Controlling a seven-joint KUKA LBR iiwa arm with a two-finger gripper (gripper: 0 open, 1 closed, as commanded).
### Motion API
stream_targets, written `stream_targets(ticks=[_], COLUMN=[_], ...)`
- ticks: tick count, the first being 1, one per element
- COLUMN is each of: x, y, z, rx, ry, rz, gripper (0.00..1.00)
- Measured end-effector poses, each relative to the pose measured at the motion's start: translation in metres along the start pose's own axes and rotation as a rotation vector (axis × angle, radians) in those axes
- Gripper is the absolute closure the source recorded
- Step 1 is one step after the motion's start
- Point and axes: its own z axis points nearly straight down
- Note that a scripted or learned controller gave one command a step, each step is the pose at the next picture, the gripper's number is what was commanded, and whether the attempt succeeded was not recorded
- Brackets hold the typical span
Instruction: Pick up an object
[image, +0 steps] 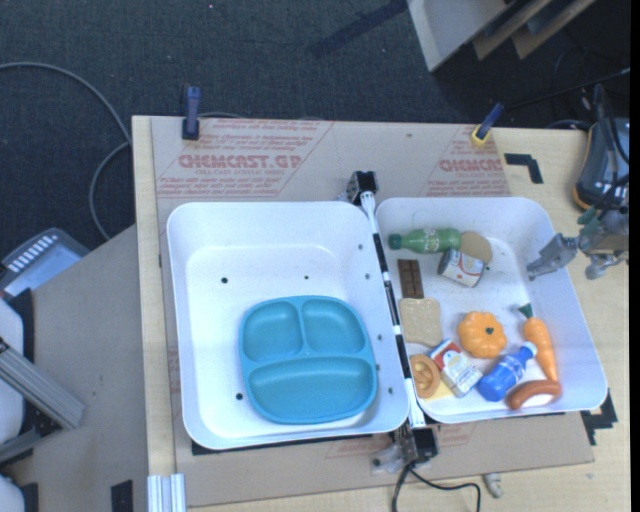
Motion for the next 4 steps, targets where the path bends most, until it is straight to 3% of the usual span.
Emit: stream_targets(ticks=[1,2,3,4], x=[-0.013,0.006,0.086,0.088], y=[-0.006,-0.052,-0.012,0.072], z=[0.157,0.168,0.167,0.167], rx=[-0.001,0.002,-0.001,0.001], ry=[-0.001,0.001,0.001,0.001], rz=[0.0,0.001,-0.001,-0.001], gripper=[0.0,0.0,0.0,0.0])
